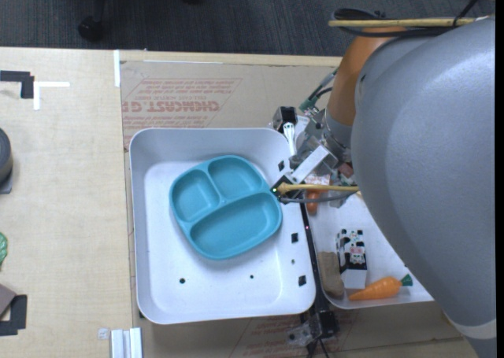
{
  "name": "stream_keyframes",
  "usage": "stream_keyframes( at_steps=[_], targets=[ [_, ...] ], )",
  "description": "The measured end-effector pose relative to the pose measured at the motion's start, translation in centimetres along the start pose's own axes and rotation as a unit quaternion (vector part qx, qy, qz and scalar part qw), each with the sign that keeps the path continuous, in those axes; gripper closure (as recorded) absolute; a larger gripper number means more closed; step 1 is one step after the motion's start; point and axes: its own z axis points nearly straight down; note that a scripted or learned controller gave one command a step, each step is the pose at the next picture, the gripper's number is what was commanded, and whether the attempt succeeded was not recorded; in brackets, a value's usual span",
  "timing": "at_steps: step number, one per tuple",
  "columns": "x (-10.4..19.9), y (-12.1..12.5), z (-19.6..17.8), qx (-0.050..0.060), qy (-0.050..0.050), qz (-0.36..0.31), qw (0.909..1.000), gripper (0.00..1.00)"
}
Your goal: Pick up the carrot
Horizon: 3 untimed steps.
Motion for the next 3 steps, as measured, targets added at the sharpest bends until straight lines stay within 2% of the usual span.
stream_keyframes(
  at_steps=[1,2,3],
  targets=[
    [0.0,-0.1,0.0,0.0,0.0,-0.001,1.0,0.0],
    [4.5,3.6,0.0,0.0,0.0,-0.02,0.9998,0.0],
    [1.5,-5.8,3.5,-0.015,0.001,-0.107,0.9942,0.0]
  ],
)
